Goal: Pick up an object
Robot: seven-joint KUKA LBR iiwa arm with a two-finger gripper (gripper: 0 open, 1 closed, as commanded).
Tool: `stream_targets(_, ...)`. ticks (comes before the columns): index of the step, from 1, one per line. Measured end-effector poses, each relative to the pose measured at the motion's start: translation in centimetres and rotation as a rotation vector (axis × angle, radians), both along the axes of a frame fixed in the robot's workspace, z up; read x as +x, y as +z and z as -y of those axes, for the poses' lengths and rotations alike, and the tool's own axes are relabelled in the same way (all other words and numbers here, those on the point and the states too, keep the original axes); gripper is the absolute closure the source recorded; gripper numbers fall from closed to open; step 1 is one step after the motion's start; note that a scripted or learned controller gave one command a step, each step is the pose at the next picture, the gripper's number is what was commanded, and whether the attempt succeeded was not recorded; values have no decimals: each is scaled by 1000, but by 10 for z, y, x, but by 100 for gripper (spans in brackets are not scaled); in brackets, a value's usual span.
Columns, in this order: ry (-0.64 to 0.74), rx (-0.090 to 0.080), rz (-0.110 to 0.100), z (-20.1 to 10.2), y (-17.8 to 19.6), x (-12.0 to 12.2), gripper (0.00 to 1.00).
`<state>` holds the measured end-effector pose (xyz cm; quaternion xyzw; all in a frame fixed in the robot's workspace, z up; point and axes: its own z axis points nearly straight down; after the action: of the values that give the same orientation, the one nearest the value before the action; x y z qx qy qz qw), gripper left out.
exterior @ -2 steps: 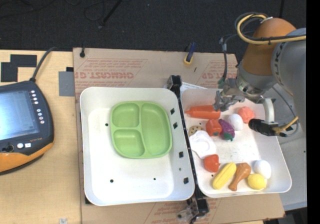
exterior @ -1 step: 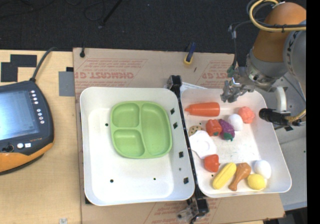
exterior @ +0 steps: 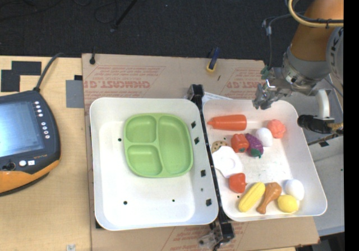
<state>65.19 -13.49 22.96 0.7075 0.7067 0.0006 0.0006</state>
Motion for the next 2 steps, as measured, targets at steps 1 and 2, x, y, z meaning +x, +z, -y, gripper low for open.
stream_targets(1, 3, 2, -7, -46, 0, -27, 100)
stream_targets(2, 4, 2, -8, -96, -11, -46, 100)
